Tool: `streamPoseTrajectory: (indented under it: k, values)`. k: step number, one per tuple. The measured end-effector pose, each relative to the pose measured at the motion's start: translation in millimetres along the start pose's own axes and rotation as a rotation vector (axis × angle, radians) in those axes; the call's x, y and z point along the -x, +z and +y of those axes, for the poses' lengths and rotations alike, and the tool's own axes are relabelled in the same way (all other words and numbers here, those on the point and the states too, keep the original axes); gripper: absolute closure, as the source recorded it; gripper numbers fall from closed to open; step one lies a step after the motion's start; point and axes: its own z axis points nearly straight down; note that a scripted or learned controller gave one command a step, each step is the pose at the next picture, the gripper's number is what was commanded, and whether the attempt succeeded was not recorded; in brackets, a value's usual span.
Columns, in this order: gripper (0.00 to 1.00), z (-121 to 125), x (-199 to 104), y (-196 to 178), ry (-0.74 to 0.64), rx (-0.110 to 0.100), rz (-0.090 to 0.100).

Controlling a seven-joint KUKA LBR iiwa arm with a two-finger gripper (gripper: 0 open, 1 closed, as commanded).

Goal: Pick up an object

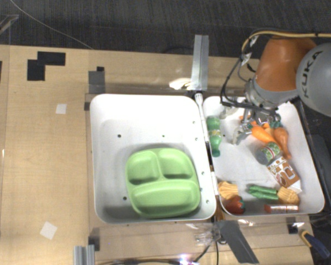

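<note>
The orange carrot (261, 132) lies in the upper part of my right bin (309, 148), slanted, and my pincer (252, 127) sits right over its upper end, metal fingers down among the toys. I cannot tell whether the pincer is apart or together, nor whether the carrot is between the tips; my wrist covers that spot.

A second orange piece (281, 137) lies just beside the carrot on its right, touching or nearly so. Below them is a small tin can (266, 152) lying tilted, and under that a brown and white packet (286, 173). A green bottle (213, 131) rests along the bin's left wall. At the bottom are a waffle-like biscuit (228, 190), a red and dark fruit (235, 204), a green bean pod (263, 192), a yellow corn piece (288, 195) and a red stick (281, 208).

What worries me is the crowding. I judge the two orange pieces are close enough that my tips could land on both, or on the seam between them, and push them apart instead of gripping. The carrot tapers, so a close near the thin end could squeeze it out sideways toward the can. If I come up tilted, the can may roll.

The left bin (107, 148) holds a green divided tray (162, 182), well apart from my work, on the wooden tabletop (38, 164).
</note>
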Motion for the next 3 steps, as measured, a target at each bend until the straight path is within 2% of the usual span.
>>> streamPoseTrajectory:
  k: [1,2,3]
  values:
    - [1.0,0.1,4.7,-15.6,-0.001,-0.003,-0.017]
    - [1.0,22.1,-11.2,-144.5,-0.078,-0.006,-0.017]
    - [1.0,-29.4,-5.4,-103.0,-0.582,0.0,-0.003]
